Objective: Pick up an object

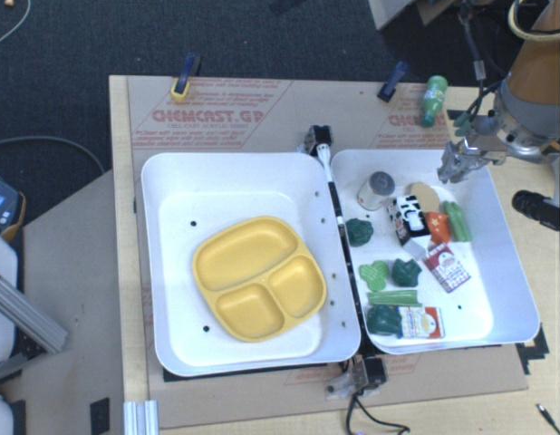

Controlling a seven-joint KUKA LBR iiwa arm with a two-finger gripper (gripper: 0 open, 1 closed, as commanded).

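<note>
We see dark carpet floor (pixel 126 25) around the surface (pixel 262 107), a brown board printed with red lettering, clamped by blue clips (pixel 185 75) along its far edge.

Yellow 3-compartment tray (pixel 258 277) in white left bin (pixel 162 198). White right bin (pixel 506 270): black/white cow-print toy (pixel 408 214), orange piece (pixel 438 227), green bits (pixel 391 275), red/white packet (pixel 447 268). Green bottle (pixel 433 100) at 12 o'clock on tan surface (pixel 253 107) w/ red lettering.

A robotics lab: clamped board (pixel 262 107) on a bench, two white bins (pixel 162 243), loose cables (pixel 44 148) on dark carpet
</note>
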